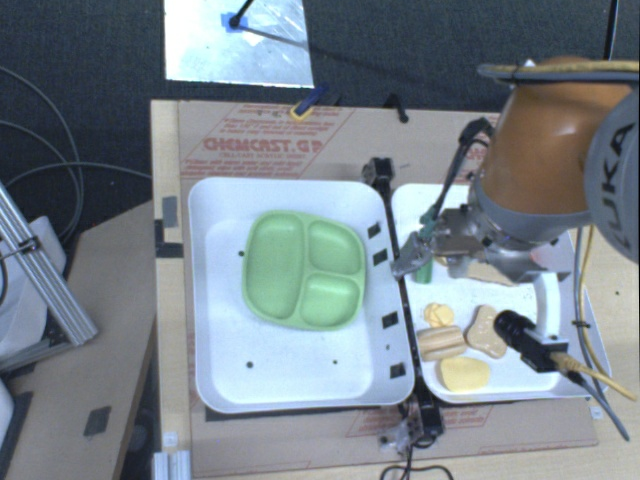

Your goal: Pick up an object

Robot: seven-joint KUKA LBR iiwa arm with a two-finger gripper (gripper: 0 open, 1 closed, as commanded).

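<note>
Your arm (560, 138) comes in from the right and hangs over the right bin (455, 200), its broad orange band and grey wrist covering most of that bin's far half. The gripper (425, 251) sits low at the bin's left edge, right by the divider between the two bins. You can make out a small green piece (422, 268) at its tip, but whether the fingers are closed on it or merely beside it cannot be told from this angle.

Look at the near end of the right bin for the loose things. A tan bread roll (440, 342) lies with its long axis running left to right, smooth and cylinder-like. Just beside it on the right is a pale, lumpy biscuit (487, 331) — its long axis tilts from near-right to far-left. A small round yellow piece (438, 314) sits just beyond the roll, and a flat yellow slab (465, 373) with rounded corners lies nearest you, touching or almost touching the roll.

In the left bin (220, 368) rests a light green plate (303, 269) — matte plastic, rounded square, split into three compartments, turned slightly askew to the bin walls.
</note>
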